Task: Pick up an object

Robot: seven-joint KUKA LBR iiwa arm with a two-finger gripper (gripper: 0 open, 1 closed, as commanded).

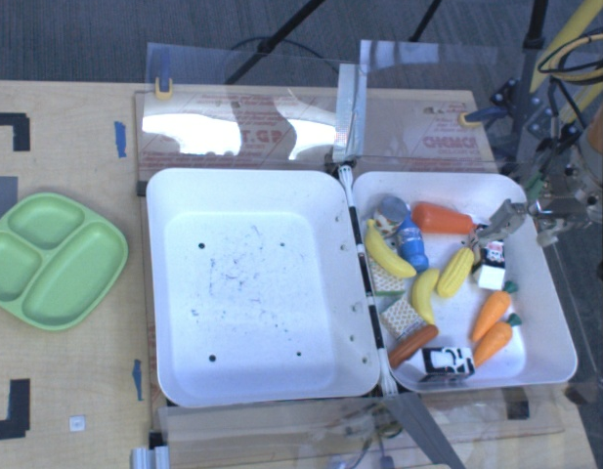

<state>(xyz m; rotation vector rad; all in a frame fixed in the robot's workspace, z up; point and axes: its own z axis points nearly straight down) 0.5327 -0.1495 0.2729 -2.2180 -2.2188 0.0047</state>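
A black-and-white block (448, 361) sits nearest; my hand (498, 225), at three o'clock, grip unreadable, must still descend onto the corn (455, 271).

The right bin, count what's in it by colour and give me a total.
Right bin, as far as I can tell:
Yellow: 3
Orange: 3
Blue: 1
Red-brown: 1
White: 1
Black-and-white: 1
Total: 10

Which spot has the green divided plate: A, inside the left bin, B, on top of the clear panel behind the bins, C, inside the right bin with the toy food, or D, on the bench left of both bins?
D: the green divided plate lies on the wooden bench, left of the left bin and outside both.
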